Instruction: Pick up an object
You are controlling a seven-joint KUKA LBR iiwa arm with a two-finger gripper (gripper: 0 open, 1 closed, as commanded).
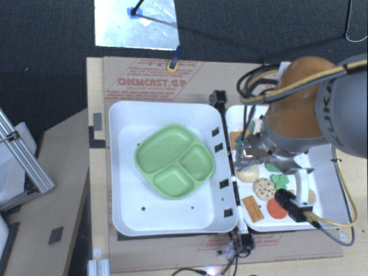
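I've got the arm's wrist hanging over the right bin point(322, 220), can't tell what the jaws are doing. Nearest grab looks like the cookie point(264, 188), lying around 6 o'clock from it.

The arm point(345, 105) is grey with a wide orange band point(299, 99) above the wrist (black letters stand on the grey shell); yellow and black cables point(270, 79) run along it.
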